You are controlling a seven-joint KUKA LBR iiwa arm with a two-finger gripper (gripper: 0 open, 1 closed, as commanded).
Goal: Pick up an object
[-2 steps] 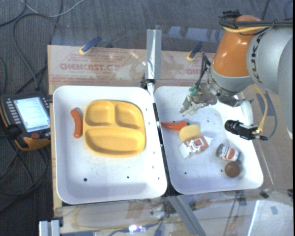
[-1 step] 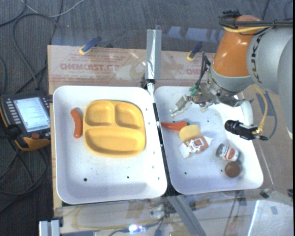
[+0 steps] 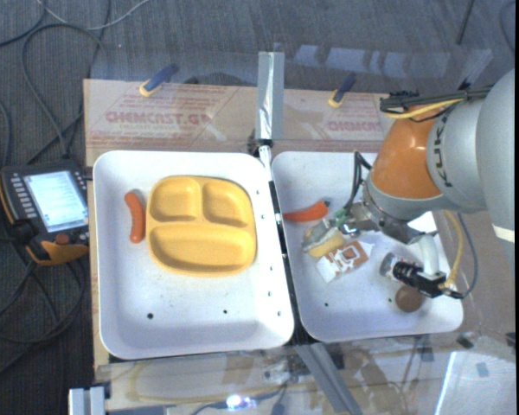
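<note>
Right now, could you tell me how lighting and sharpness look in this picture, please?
Camera view: even, soft light with faint shadows; the left bin and yellow tray read clearly; glare whitens the right bin near the arm; the small items under the wrist are blurry and hard to tell apart.

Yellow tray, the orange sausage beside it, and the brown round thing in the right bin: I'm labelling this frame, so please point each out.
Yellow tray (image 3: 202,225), camera view: its large lower compartment.
Orange sausage (image 3: 136,216), camera view: mid-length.
Brown round thing (image 3: 406,299), camera view: its top face.

Robotics lab: teach pendant (image 3: 45,204), floor cables (image 3: 60,7), clamped bench (image 3: 190,115).
</note>
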